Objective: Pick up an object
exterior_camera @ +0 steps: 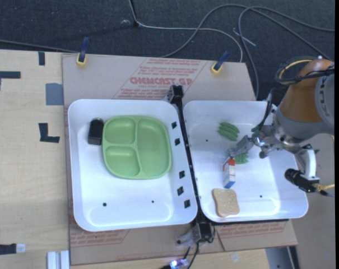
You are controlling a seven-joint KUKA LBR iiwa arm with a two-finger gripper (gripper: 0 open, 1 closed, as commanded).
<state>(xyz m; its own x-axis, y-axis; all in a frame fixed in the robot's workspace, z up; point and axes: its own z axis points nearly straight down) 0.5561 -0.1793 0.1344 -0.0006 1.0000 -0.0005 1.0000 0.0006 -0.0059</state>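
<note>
Dark carpet floor [57,10] up top, with thin cables [214,15] lying across it. Below the carpet, a light wood bench [23,167] with black tape marks [46,132]. On the bench, brown cardboard [152,77] held by two yellow clamps [81,58].

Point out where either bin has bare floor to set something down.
Left bin: a wide strip along the near wall, below the green tray. The tray and black block crowd its middle. Right bin: the near right corner, right of the bread, and the far left corner. Its centre is crowded with green pieces, a small carton and the end effector.
</note>
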